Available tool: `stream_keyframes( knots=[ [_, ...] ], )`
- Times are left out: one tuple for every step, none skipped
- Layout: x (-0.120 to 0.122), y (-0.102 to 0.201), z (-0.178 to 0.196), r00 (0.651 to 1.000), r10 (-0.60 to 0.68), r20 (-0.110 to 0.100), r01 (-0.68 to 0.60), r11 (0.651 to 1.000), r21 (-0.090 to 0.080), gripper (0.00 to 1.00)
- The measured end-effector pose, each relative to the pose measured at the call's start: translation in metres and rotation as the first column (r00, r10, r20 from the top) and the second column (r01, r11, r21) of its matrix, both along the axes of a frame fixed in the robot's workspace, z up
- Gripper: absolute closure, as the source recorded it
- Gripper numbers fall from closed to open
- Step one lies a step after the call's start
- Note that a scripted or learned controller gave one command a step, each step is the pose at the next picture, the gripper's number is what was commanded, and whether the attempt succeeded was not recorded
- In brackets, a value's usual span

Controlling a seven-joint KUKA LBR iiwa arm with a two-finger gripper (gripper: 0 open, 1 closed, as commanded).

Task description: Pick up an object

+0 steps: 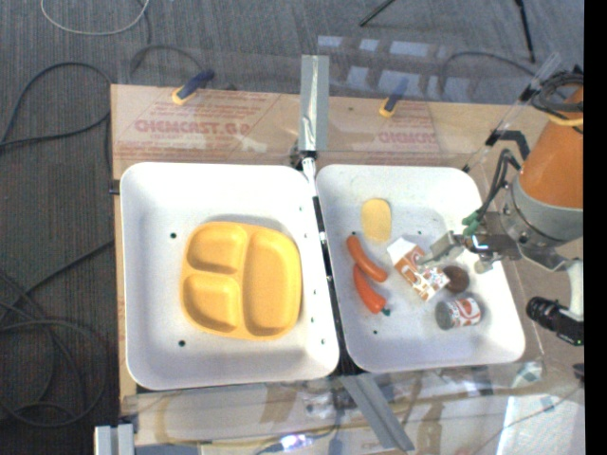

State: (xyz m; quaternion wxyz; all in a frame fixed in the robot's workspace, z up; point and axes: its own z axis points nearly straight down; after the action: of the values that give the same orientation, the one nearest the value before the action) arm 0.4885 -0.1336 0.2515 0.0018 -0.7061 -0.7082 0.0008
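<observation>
1. two shallow white bins sit side by side on the bench. the left bin [142, 207] holds a yellow divided tray [243, 279] with three compartments.
2. the right bin [493, 349] holds the loose items: a pale yellow oval piece [377, 219] near the back, an orange toy hot dog [366, 259] and an orange toy carrot [370, 291] lying side by side left of centre, a small orange-and-white carton [418, 269] in the middle, a dark brown round item [456, 278] just right of it, and a small tin can [460, 312] on its side toward the front.
3. the gripper [451, 246] reaches in from the right, low over the right bin, with the orange band [558, 164] above the wrist at the frame edge.
4. whether the jaws are spread or pressed together i cannot tell; the tip is small and blurs into the bin floor, and nothing is plainly pinched.
5. the carton looks the likeliest target. it lies just left of and slightly nearer the front than the gripper tip, close or perhaps touching. its long axis runs diagonally, from back-left to front-right.
6. judgement: the pick is not yet made. a short move left and down, closing across the carton's short side, would suit; the brown item beside it could get nudged.
</observation>
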Motion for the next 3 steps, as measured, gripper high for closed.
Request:
stream_keyframes(
  knots=[
    [0.082, -0.007, -0.111, 0.996, -0.093, 0.0, 0.093, 0.996, -0.002, 0.0],
    [0.069, -0.038, -0.159, 0.997, -0.074, 0.004, 0.074, 0.997, -0.001, 0.0],
    [0.068, -0.038, -0.15, 0.997, -0.074, 0.002, 0.074, 0.997, 0.001, 1.0]
  ],
)
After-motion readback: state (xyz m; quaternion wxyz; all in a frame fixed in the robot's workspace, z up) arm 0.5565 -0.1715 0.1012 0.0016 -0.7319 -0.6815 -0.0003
